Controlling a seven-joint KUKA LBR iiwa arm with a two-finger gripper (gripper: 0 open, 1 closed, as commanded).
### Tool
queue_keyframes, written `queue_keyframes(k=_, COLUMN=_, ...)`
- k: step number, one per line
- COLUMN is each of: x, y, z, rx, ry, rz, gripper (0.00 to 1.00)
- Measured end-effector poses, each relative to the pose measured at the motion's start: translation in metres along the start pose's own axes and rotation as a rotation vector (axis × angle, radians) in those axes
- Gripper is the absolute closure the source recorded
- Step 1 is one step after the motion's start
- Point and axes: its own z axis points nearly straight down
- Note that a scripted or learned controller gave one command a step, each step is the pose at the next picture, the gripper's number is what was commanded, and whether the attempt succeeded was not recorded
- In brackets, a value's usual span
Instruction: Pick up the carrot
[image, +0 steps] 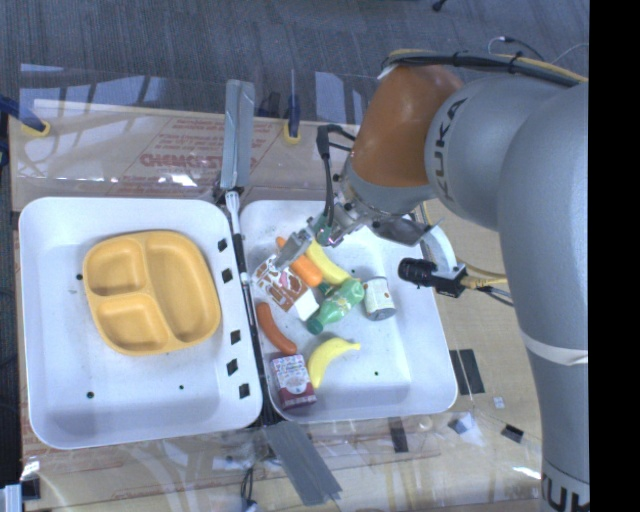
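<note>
One gripper (300, 243) hovering in right bin (425, 385), finger state impossible to tell; carrot (305, 272) lying just below-right of gripper, long axis slanting, wedged between snack packet (279, 284) and yellow banana (327, 263).

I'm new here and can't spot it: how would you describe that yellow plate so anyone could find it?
Start with the two white bins; take the left bin, the one away from the grey arm. The yellow plate lies flat in its middle. It is a rounded tray moulded into three compartments, and nothing else lies beside it, unlike the heap of toy food in the right bin.
</note>
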Motion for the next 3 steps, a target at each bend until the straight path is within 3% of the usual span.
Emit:
queue_keyframes(k=1, x=-0.012, y=-0.013, z=0.0, rx=0.002, ry=0.002, rz=0.038, gripper=0.0)
queue_keyframes(k=2, x=-0.059, y=0.015, z=0.085, rx=-0.001, ry=0.0, rz=0.095, gripper=0.0)
queue_keyframes(k=3, x=-0.034, y=-0.001, z=0.089, rx=-0.018, ry=-0.012, rz=-0.131, gripper=0.0)
